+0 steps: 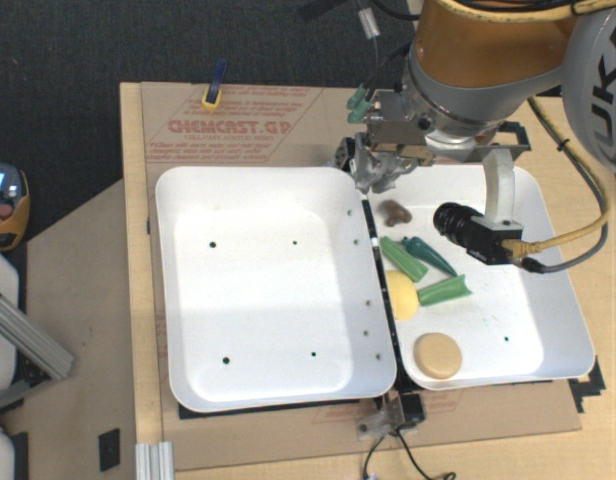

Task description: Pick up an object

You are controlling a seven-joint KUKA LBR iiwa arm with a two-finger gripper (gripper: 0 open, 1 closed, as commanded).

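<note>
Overhead, the gripper point(373, 173) hangs at the far edge of the right bin point(548, 353), by the divider between the bins; the arm's bulky wrist hides much of it, and I cannot tell how it is set. Just below it lies a small brown object point(393, 210), too blurred to identify. Nearer the camera, a light green piece point(403, 257), a teal piece point(431, 256) and a darker green piece point(444, 290) lie close together, their long axes slanting across the bin. A yellow object point(402, 296) touches the divider, and a round tan disc point(438, 355) sits nearest the camera. The left bin point(258, 278) stands alongside, on brown cardboard point(238, 118).
</note>
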